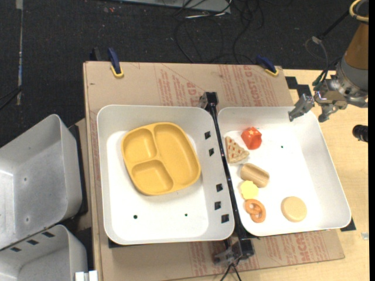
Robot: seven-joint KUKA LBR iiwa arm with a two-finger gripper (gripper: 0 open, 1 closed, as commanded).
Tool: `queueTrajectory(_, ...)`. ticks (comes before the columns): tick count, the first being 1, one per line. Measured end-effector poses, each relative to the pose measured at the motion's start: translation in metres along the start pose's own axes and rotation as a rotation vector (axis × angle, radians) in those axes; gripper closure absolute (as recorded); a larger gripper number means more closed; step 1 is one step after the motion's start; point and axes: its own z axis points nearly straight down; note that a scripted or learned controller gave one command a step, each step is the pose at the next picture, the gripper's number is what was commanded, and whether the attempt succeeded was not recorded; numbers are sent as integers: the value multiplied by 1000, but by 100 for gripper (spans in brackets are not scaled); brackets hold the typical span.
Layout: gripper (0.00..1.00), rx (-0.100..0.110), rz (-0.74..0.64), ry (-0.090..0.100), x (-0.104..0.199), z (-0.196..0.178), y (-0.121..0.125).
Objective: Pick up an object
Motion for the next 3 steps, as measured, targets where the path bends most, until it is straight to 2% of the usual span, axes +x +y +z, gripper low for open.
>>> queueTrajectory(1, 0, 3, -1, 0, 3, 42, -1)
queueTrajectory(2, 0, 5, -2, 2, 3, 105, 4)
queueTrajectory(3, 0, 2, -3, 0, 4, 132, 4)
